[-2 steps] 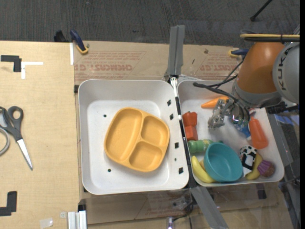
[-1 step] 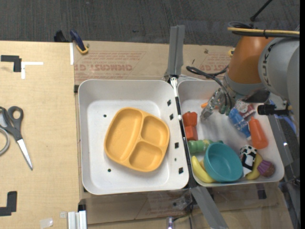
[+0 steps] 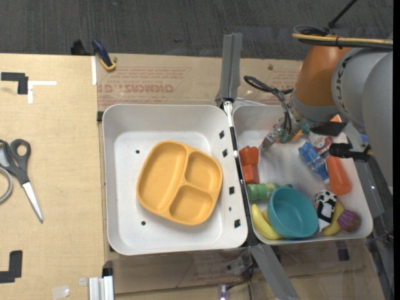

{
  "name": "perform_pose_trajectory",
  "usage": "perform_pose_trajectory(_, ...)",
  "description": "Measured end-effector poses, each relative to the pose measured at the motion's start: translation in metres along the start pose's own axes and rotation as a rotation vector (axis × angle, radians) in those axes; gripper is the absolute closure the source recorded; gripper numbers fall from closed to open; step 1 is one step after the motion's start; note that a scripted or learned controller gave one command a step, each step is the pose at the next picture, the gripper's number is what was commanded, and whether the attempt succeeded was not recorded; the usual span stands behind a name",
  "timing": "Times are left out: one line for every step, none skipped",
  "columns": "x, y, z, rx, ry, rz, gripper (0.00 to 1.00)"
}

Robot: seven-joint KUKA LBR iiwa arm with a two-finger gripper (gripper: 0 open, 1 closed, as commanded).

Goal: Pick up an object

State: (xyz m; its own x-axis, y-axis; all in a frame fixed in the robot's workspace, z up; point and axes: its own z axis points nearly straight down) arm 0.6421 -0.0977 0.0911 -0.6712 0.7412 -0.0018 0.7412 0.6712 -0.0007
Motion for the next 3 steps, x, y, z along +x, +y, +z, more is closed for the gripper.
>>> perform_pose_trajectory(-0.015,-0.039,-0.206,0.000,0.000,-0.102,1.00)
perform_pose_trajectory(0.038,0.002,-0.192,0.003,0.003,0.092,1.00)
perform_pose_trajectory(0.131,-0.018,-0.128,0.004,0.004,0.104,1.00)
